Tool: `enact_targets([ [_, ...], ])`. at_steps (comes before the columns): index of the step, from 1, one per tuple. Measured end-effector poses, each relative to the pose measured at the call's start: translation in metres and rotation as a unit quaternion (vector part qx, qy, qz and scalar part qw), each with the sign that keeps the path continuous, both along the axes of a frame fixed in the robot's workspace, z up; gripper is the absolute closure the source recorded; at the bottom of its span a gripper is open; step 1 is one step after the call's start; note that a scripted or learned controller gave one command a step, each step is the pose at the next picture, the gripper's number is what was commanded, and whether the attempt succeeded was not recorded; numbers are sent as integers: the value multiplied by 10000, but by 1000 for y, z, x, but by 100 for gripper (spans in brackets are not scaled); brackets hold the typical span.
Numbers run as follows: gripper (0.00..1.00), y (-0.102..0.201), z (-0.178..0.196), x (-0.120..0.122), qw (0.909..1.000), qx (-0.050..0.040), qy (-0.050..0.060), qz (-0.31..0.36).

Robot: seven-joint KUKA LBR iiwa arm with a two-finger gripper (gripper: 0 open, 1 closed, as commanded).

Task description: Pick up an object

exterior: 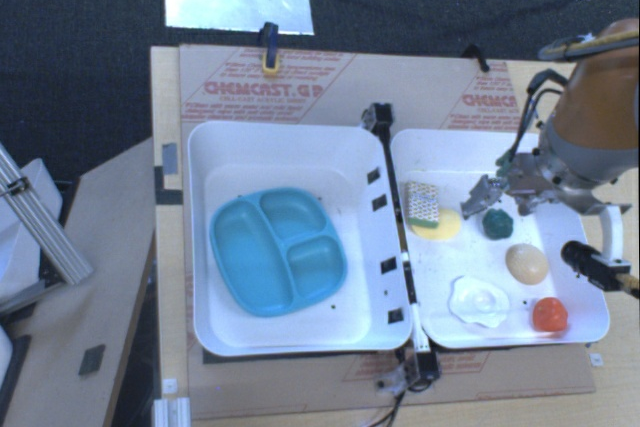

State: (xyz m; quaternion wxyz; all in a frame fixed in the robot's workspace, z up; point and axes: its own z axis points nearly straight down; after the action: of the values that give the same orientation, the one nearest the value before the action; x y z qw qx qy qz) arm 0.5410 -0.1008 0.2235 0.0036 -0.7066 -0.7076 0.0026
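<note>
Bench with 2 bins (300, 140), blue tray (277, 250) left, fingers (487, 198) apart over right.

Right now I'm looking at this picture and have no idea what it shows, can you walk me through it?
You're looking down at a slant from one fixed camera onto a bench with two white bins. The grey and orange thing on the right is a robot arm. Its claw hangs above the right bin, near a dark green object; I can't see anything held. That bin also has a sponge, a beige egg-shaped object, a toy fried egg and a red ball. The left bin holds a blue divided plate.
</note>
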Motion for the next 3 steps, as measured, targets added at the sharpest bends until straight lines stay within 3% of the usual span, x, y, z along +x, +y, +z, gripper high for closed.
enact_targets([
  [1,0,0,5,2,10000,-6,-52,9],
  [3,0,-1,-97,-5,10000,-1,-24,-4],
])
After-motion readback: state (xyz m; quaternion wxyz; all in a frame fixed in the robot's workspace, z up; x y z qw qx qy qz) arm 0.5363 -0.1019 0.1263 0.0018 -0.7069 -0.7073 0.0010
